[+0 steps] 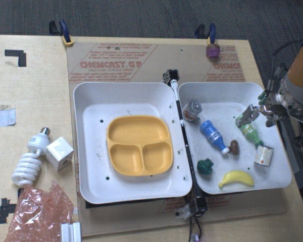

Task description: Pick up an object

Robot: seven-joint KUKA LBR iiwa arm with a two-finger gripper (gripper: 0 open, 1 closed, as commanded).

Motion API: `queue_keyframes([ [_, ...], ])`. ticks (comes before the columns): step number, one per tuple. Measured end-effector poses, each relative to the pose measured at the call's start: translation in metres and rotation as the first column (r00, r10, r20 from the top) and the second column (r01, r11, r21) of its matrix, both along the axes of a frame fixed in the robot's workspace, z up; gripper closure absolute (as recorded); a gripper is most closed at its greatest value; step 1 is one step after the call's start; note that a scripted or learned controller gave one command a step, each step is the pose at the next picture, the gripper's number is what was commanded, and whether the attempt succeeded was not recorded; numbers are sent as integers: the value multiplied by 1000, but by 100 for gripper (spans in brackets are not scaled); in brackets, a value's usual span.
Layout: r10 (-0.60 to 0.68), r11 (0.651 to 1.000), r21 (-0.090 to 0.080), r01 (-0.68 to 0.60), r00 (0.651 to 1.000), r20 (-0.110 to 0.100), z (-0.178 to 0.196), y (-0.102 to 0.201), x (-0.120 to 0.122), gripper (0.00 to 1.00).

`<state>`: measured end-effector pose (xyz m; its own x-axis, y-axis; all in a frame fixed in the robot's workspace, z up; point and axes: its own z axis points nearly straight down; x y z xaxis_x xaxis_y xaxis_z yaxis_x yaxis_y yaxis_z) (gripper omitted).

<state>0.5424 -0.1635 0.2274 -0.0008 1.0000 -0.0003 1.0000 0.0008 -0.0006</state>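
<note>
Green bottle (251, 132) lies at the right bin's (227, 91) right side, not lifted yet. Gripper (256, 112) hangs right over its far end, fingers spread a bit, nothing between them. So the grab and lift are left.

Pale wooden table (25, 100) under even light; brown cardboard sheet (116, 59) clamped at far edge. Dark grey carpet floor (141, 6) beyond.

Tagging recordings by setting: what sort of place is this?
Likely a robot lab bench for grasping trials: two white bins on a clamped board, toy clutter like a banana, and a gripper reaching in.
</note>
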Motion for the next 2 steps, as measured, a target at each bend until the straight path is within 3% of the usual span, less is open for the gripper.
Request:
queue_keyframes([
  [1,-2,1000,0,2,1000,1,-71,-25,-10,0],
  [2,0,1000,2,0,1000,1,-135,3,-11,0],
])
